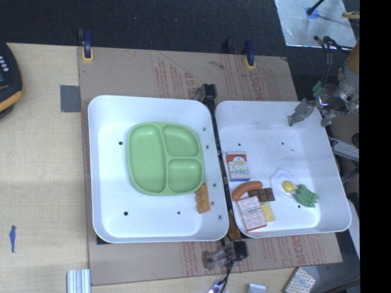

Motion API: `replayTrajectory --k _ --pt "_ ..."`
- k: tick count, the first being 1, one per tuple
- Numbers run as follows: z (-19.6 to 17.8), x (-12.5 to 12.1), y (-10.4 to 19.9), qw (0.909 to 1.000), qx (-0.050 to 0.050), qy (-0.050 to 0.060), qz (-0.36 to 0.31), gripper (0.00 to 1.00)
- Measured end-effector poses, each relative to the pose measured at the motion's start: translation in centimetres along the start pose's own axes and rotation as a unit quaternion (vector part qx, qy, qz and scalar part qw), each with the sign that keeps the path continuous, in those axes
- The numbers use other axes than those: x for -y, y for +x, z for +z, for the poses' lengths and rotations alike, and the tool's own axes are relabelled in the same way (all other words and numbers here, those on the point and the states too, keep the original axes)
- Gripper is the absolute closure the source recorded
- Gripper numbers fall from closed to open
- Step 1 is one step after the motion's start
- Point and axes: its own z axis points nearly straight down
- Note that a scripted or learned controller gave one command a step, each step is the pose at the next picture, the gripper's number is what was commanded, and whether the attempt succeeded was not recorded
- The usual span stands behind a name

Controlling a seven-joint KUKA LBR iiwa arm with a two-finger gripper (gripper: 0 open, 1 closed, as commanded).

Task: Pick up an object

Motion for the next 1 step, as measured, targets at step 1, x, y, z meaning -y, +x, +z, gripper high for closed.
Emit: replayTrajectory --k 1 --pt "3.28 6.15 3.43 1.0000 -0.001 0.004 0.001 0.00"
